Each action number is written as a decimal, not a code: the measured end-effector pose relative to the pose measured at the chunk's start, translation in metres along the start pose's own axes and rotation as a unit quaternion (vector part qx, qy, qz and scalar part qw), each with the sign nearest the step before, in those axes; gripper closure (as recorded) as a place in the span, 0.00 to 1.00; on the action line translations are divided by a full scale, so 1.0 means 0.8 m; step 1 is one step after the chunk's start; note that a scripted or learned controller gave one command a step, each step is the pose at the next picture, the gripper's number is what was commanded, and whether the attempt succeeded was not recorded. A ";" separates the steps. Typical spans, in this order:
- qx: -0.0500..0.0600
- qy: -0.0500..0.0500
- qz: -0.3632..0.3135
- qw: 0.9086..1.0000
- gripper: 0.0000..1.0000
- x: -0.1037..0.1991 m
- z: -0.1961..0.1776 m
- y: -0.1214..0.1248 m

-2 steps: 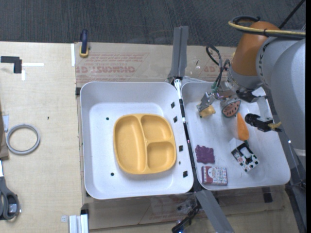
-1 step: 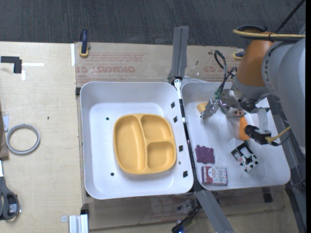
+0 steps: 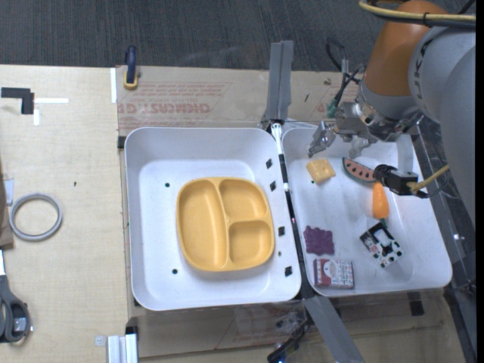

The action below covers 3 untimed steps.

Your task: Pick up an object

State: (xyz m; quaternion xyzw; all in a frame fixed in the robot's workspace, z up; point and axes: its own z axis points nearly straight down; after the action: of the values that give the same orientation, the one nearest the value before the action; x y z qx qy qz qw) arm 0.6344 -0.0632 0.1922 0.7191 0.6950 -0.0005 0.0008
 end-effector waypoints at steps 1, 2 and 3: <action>0.001 0.000 0.041 0.999 0.00 -0.016 -0.005 0.031; 0.002 0.000 0.051 0.999 0.00 -0.048 0.100 0.030; 0.001 0.000 0.127 0.992 0.00 -0.037 0.125 0.024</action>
State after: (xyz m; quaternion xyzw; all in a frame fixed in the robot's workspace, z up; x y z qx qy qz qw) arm 0.6529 -0.0936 0.0925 0.8012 0.5984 -0.0007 0.0002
